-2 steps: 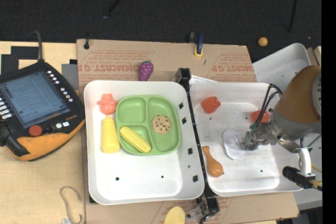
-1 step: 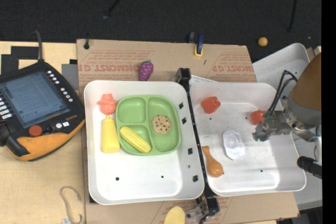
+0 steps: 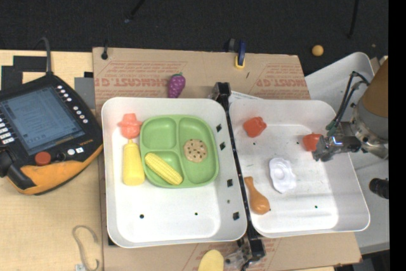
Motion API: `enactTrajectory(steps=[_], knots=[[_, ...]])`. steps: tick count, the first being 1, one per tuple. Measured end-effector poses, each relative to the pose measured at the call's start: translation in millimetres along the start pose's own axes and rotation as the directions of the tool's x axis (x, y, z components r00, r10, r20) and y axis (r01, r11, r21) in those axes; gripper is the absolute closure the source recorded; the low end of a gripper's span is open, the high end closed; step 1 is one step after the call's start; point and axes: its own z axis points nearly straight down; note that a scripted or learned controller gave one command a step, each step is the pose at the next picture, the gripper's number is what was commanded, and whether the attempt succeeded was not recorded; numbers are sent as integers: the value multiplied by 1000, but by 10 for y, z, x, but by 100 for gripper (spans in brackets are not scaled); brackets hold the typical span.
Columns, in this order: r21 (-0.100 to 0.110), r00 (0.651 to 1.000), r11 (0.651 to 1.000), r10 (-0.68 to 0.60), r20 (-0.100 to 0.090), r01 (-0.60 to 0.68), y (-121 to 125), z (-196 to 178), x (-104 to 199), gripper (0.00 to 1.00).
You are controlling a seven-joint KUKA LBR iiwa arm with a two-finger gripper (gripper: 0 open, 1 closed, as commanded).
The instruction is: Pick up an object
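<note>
My gripper (image 3: 325,150) reaches in from the right, low over the right bin (image 3: 342,216) near its right side. A small red object (image 3: 310,141) lies right against its left side; I cannot make out whether it is gripped. The same bin holds an orange-red toy (image 3: 254,127) at the back left, a white crumpled piece (image 3: 282,174) in the middle and a tan drumstick (image 3: 257,196) at the front left.
The left bin (image 3: 165,222) holds a green divided plate (image 3: 152,136) with a cookie (image 3: 195,150) and a corn cob (image 3: 163,168), beside a yellow bottle (image 3: 132,163) and a pink toy (image 3: 129,125). Purple grapes (image 3: 176,84) lie behind it. A teach pendant (image 3: 44,130) sits far left.
</note>
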Motion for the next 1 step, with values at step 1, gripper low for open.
enactTrajectory(steps=[1], knots=[[1,1000,1000,1,0,-1,5,-242,-13,100]])
